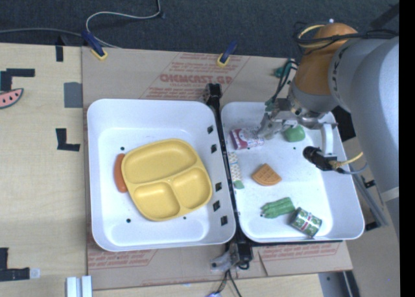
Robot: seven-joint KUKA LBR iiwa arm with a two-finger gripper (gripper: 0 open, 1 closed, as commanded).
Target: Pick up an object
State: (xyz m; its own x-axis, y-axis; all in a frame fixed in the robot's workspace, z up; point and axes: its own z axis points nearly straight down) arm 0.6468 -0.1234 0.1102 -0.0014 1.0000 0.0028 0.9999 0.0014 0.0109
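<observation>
The small red-and-white crinkled packet (238, 139) lies at the upper left of the right shallow white bin (337, 224), close against the wall it shares with its neighbour. The two-finger gripper (262, 135) on the grey arm is low over the packet's right end, apparently touching or just beside it; whether it is released, clenched or grasping anything cannot be told from this slant.

To take the packet well, I judge the tool should centre over the packet's middle, away from the wall, and close across its narrow side before lifting straight up.

The same bin holds a green rounded lump (294, 133), a tan waffle-like piece (266, 176), a green pickle-shaped toy (277, 207) and a green can lying on its side (305, 221). The left white bin (104, 224) carries a yellow three-compartment plastic plate (166, 178) with an orange stick-like piece (120, 172) touching its left edge.
</observation>
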